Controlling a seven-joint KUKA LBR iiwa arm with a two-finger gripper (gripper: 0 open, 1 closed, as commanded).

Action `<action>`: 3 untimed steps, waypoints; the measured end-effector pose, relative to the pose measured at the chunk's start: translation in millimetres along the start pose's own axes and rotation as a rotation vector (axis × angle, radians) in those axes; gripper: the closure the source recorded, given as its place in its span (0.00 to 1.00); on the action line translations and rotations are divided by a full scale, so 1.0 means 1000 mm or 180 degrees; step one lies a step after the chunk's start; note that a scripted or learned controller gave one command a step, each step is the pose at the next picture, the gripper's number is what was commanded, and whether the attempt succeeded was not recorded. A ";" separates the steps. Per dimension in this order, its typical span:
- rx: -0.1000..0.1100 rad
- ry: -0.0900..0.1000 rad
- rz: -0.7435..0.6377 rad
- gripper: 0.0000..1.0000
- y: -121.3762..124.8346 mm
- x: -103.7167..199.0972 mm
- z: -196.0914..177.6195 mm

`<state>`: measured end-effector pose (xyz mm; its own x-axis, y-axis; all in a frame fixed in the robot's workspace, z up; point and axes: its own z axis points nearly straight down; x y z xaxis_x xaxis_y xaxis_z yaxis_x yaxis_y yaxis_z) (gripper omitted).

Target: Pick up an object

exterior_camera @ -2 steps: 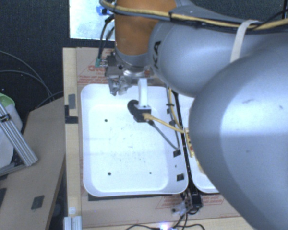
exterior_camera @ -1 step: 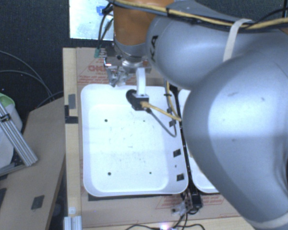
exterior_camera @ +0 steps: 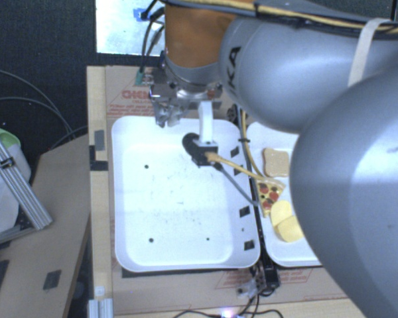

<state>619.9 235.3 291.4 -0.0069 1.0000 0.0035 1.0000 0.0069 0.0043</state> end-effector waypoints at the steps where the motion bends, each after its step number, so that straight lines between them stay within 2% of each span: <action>1: 0.0031 -0.0014 0.0004 1.00 -0.064 -0.001 0.026; 2: 0.0017 -0.0004 -0.0003 1.00 -0.136 0.001 -0.005; 3: 0.0051 -0.0028 0.0023 1.00 -0.121 -0.002 0.143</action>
